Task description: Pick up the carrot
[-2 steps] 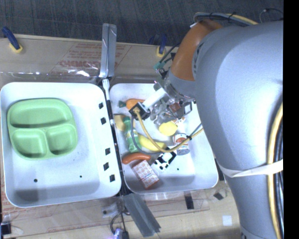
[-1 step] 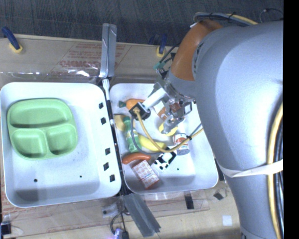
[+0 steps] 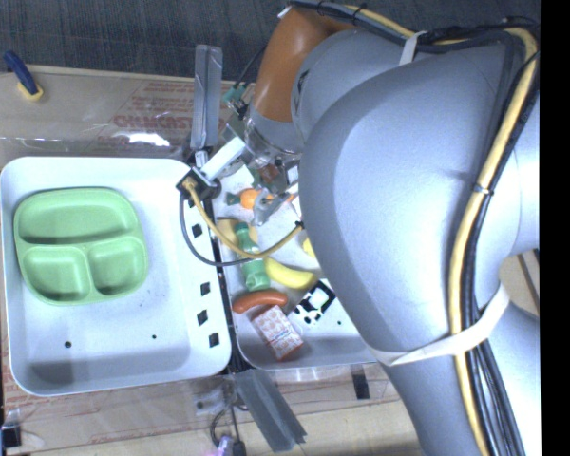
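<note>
Orange and small, the carrot (image 3: pixel 250 198) looks light, stiff and smooth; we would pinch across its middle. The gripper (image 3: pixel 266 180) hovers above it; its state we cannot tell.

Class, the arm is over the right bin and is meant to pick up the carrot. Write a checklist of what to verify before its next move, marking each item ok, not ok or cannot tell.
1. Carrot located: ok, a small orange piece shows in the right bin near its top end.
2. Gripper above the carrot: ok, roughly over it.
3. Carrot between the fingers: cannot tell, the wrist hides them.
4. Neighbours clear of the carrot: not ok, a banana and a green bottle crowd that end.
5. Left bin kept out of it: ok, its green tray lies apart.
</note>
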Motion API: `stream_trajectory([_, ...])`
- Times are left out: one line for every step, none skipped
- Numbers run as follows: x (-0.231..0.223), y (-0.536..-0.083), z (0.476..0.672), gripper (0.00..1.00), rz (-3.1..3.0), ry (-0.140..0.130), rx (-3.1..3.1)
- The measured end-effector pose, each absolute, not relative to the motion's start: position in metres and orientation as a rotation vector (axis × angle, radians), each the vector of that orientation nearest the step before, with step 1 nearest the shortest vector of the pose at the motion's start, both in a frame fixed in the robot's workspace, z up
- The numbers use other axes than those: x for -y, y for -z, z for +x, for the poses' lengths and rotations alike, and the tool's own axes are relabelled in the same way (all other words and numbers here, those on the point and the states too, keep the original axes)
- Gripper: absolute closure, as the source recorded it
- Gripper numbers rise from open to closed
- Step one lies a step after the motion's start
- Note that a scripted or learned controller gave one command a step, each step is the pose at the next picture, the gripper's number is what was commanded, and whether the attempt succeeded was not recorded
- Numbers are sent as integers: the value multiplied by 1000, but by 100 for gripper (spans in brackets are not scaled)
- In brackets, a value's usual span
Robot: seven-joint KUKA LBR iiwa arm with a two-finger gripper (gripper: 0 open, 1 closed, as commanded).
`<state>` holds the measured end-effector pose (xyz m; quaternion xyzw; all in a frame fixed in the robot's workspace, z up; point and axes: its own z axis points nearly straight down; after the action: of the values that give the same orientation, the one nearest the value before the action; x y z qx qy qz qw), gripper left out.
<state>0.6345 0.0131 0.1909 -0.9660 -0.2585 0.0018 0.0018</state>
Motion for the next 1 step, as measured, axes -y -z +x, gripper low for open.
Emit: stream_trajectory([-21, -191, 631, 0, -2856, -9, 1298])
